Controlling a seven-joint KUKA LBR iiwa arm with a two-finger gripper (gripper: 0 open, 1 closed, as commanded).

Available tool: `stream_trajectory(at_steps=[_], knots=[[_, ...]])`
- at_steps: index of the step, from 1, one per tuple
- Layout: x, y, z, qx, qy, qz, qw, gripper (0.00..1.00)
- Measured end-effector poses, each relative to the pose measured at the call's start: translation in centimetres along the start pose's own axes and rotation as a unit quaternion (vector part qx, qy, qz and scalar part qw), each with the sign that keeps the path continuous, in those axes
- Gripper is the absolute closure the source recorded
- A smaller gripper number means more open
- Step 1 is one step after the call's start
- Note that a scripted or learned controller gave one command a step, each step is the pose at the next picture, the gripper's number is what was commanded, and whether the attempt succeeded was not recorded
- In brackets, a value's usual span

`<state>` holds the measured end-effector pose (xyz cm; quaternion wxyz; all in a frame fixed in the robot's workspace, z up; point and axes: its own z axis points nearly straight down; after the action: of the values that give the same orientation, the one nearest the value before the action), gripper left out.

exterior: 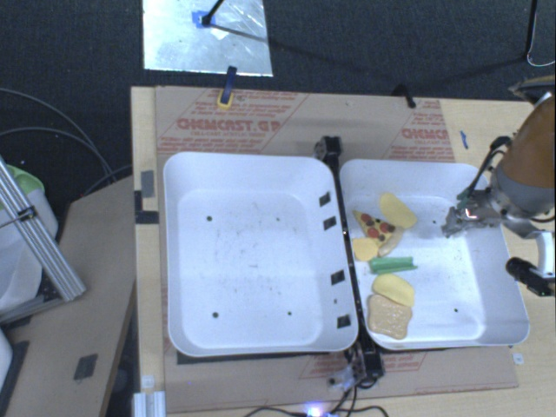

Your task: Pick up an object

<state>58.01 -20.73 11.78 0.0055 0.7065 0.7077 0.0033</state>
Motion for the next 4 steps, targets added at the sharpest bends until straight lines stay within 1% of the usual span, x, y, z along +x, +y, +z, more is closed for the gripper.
stream_trajectory(at_steps=[2,3,4], knots=[[0.0,0.2,-2.1,-0.003,0.000,0.000,1.0000,1.00],[9.1,-0.3,-2.8,0.006,0.003,-0.004,1.0000,1.00],[7.7,-2.2,-4.3,0.006,0.002,0.001,1.0000,1.00]])
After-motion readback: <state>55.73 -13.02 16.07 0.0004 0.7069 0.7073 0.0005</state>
